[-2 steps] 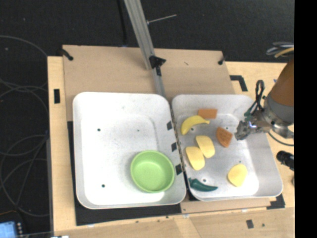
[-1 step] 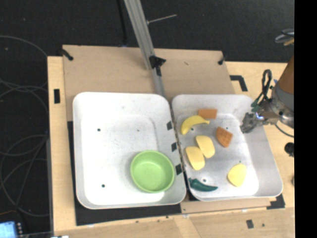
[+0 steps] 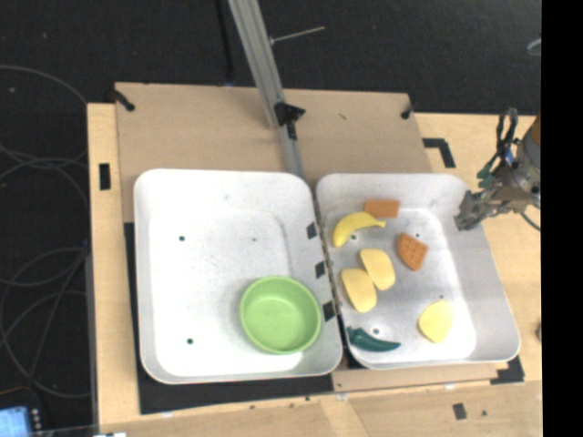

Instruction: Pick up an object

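Note:
The right bin holds several toy foods: a yellow banana, an orange block, an orange waffle-like piece, two pale yellow pieces, a yellow lemon-like piece and a dark green pepper. A green bowl sits in the left bin, near its front right corner. My gripper hangs at the right bin's far right rim, right of the orange block and apart from all the items.
A grey metal pole slants up from between the bins at the back. Both bins rest on a brown bench. Cables lie on the dark floor to the left.

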You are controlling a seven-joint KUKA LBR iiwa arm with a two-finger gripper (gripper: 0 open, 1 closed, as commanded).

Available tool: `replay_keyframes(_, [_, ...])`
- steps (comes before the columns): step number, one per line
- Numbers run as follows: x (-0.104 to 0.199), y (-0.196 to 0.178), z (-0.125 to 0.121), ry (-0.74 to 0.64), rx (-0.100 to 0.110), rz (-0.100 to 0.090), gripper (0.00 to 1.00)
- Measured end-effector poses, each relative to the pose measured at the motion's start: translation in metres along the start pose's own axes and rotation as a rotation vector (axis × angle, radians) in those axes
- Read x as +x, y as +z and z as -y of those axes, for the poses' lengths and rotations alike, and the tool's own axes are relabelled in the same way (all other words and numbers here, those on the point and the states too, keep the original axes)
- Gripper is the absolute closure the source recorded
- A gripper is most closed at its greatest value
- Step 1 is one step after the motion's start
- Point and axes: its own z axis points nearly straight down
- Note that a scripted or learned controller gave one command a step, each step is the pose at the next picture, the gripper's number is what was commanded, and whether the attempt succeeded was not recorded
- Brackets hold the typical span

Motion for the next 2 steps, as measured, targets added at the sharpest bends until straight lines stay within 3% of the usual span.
replay_keyframes(2, [0.110, 0.012, -0.032, 0.000, 0.007, -0.001, 1.00])
